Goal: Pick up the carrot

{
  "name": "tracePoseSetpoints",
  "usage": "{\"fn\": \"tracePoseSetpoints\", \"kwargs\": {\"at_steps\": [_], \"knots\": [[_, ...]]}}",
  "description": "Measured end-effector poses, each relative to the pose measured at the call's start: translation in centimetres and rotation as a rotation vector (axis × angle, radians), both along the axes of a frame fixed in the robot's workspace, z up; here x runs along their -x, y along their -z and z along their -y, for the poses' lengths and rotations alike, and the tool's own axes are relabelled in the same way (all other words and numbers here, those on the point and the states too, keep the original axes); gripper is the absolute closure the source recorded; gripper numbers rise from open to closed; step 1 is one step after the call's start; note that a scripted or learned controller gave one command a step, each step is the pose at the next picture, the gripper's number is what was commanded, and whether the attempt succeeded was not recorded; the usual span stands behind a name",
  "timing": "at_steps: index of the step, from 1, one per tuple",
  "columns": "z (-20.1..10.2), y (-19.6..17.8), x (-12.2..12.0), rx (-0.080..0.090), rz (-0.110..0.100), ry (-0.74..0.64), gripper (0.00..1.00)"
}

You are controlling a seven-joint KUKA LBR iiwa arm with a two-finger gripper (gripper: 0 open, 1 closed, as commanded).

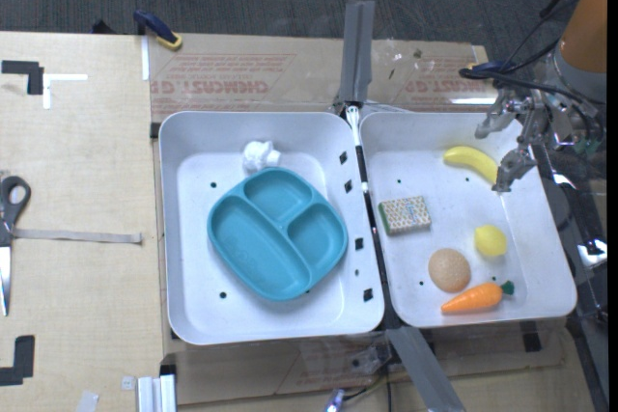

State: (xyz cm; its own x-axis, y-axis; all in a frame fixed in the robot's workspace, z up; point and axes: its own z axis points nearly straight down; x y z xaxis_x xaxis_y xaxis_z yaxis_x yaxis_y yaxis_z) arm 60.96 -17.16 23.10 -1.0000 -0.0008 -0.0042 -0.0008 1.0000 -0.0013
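The orange carrot (473, 297) with a green top lies near the front edge of the right bin (415, 309), its tip pointing left. My gripper (501, 152) hangs over the back right part of that bin, just right of a yellow banana (470, 161) and well behind the carrot. Its fingers stand open with nothing between them.
The right bin also holds a brown egg-shaped ball (449, 269) touching the carrot's left end, a yellow lemon (491, 241) and a green-edged sponge (405, 214). A blue divided plate (278, 233) and a small white object (259, 152) sit in the left bin (179, 236). Scissors (10, 207) lie at the far left.
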Motion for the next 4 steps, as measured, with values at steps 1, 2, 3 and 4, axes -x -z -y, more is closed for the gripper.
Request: {"fn": "tracePoseSetpoints", "kwargs": {"at_steps": [1,2,3,4], "knots": [[-1.4,11.6,7.9,-0.002,-0.002,0.092,0.0],[-5.2,13.8,13.1,-0.001,-0.001,0.018,0.0],[-5.2,12.8,12.8,0.0,0.004,0.015,1.0],[-1.8,5.6,12.5,0.0,0.002,-0.199,1.0]]}}
